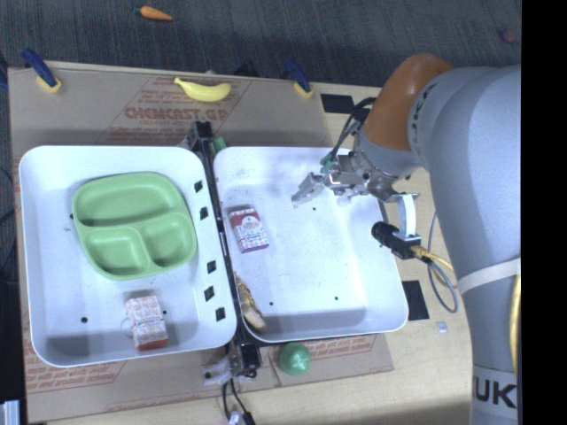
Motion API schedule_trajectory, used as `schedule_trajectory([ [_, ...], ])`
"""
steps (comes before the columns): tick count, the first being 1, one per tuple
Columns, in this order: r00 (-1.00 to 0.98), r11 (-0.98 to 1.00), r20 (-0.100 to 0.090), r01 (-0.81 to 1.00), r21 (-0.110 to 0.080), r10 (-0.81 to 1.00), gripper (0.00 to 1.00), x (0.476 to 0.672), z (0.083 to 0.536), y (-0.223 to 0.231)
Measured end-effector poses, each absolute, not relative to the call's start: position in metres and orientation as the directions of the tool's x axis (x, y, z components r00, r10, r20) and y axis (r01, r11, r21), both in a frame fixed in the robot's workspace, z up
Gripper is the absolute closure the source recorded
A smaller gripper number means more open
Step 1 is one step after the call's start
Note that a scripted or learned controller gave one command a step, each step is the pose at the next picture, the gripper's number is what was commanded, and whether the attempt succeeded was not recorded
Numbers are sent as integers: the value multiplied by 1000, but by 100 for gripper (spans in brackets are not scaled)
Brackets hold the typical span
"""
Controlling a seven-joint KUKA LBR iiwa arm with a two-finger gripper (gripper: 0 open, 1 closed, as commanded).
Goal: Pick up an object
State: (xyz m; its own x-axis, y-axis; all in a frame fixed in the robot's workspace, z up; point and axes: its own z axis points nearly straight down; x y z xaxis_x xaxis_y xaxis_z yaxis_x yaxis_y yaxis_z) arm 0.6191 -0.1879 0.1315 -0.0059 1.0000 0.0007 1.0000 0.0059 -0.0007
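Bench carries 2 white bins side by side. The left bin [44,237] holds a green divided tray [133,224] in its upper half and a small red-and-white carton [145,320] near its front wall. The right bin [354,282] holds a red-and-white packet [249,229] lying flat near its left wall, and a tan object [249,309] against the front-left corner, too small to identify. Outside the bins: a yellow banana [204,88] on the cardboard behind them, a green ball [294,359] on the cardboard in front of the right bin, blue clamps [41,69] at the cardboard's rear edge, and an orange item [156,12] on the dark floor beyond.

The arm [461,149] enters from the right, with the gripper [312,188] over the upper middle of the right bin. Finger spread cannot be determined. Nothing is seen between the fingers.

The packet lies left of and nearer the front than the gripper, apart from it, with bare bin floor between the 2.
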Motion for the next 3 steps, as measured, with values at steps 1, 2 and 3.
schedule_trajectory([
  [1,-5,5,0,1000,-4,1000,0,568,117,-211],
  [2,-6,6,1,1000,-4,1000,0,477,91,-211],
  [3,-6,6,1,1000,-1,1000,0,540,92,-211],
])
